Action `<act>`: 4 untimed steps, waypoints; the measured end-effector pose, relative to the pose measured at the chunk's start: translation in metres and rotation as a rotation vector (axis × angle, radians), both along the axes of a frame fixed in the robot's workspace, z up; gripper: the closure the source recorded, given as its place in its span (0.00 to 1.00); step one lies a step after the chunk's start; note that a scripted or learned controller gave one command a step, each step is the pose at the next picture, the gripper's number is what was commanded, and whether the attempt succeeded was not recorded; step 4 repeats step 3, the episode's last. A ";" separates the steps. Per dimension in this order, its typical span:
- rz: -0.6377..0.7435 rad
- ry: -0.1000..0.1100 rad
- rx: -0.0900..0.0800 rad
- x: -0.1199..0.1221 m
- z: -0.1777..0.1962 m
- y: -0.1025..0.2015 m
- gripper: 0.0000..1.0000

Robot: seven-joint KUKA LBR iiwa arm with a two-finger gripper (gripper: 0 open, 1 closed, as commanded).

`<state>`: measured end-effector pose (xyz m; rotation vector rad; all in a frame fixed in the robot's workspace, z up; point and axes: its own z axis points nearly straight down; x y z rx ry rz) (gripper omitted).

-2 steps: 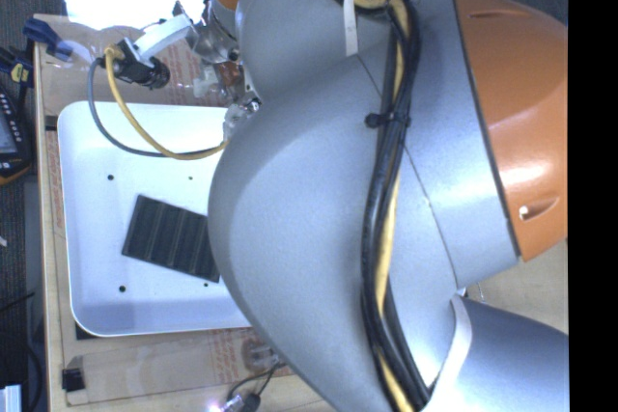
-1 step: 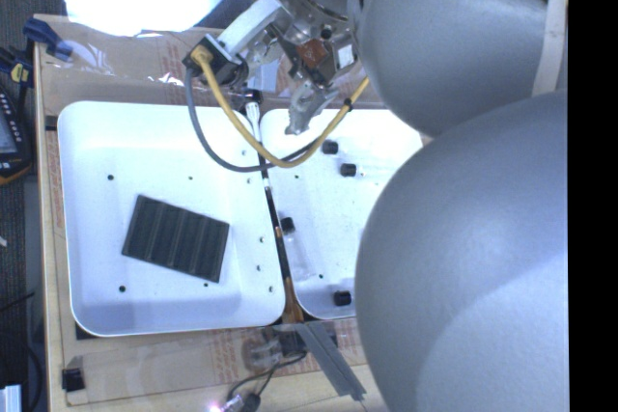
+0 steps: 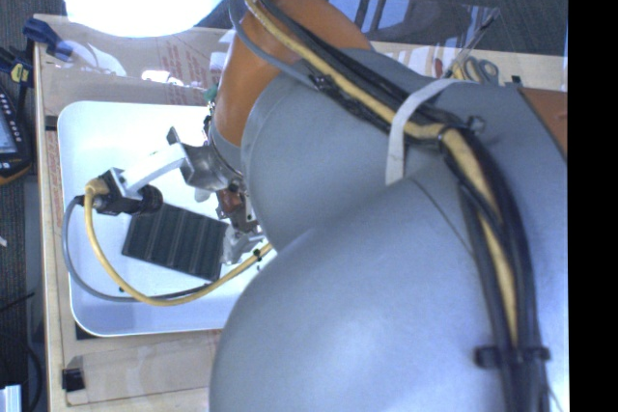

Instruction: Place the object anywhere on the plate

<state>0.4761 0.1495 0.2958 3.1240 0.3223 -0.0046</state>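
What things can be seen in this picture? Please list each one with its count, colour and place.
bin: one in sight, white, left half of the bench
ribbed block: one, dark grey, lying in the bin beside the hand
bench: one, pale wood, under the bin
arm: one, grey with an orange band, covering the right and centre
cable: one, yellow, looping from the hand over the bin floor
hand: one, metal, low over the bin; fingers too hidden to judge

We see a robotics lab: a grey industrial arm (image 3: 406,236) with bundled cables (image 3: 386,101) over a white bin (image 3: 87,125) on a wooden bench (image 3: 135,371).
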 end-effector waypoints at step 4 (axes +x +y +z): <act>0.262 0.002 0.004 0.032 0.064 -0.043 1.00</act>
